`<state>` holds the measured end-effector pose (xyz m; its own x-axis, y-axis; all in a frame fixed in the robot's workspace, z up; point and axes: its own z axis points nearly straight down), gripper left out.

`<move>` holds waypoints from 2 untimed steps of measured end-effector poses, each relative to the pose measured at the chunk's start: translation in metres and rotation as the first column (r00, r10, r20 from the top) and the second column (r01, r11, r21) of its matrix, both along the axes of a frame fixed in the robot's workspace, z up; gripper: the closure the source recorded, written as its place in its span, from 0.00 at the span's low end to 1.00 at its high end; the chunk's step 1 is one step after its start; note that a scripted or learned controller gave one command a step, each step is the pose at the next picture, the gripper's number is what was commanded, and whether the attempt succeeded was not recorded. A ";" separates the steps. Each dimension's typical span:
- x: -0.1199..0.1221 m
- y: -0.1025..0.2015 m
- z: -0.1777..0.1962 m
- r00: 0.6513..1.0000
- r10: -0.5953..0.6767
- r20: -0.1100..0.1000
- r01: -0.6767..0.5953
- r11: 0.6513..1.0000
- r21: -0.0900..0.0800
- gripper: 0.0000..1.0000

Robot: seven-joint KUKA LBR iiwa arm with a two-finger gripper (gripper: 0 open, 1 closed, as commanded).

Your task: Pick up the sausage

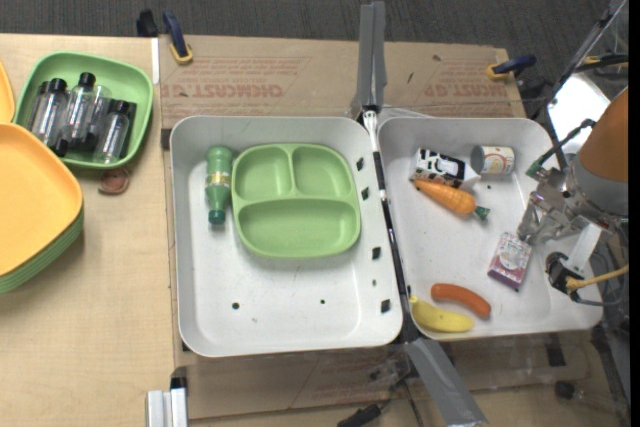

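The sausage (461, 299) is a short orange-red link lying near the front edge of the right bin (440, 240), just above a yellow banana (440, 318) that touches it. My gripper (536, 223) hangs over the right side of that bin, above and to the right of the sausage and well apart from it. It sits just over the upper end of a purple packet (510, 261). Nothing of the sausage is in the gripper.
In the right bin's back part lie a carrot (447, 198), a black-and-white item (440, 165) and a small can (493, 158). The left bin (280, 305) holds a green divided plate (296, 198) and a green bottle (217, 183). A green tray of bottles (85, 110) and yellow plates (35, 210) sit far left.
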<state>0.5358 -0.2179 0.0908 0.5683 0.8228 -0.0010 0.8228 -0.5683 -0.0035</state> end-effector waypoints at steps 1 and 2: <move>-0.016 0.005 0.000 0.990 0.139 0.000 -0.139 0.990 0.000 1.00; -0.036 0.005 0.000 0.943 0.332 0.001 -0.332 0.943 0.001 1.00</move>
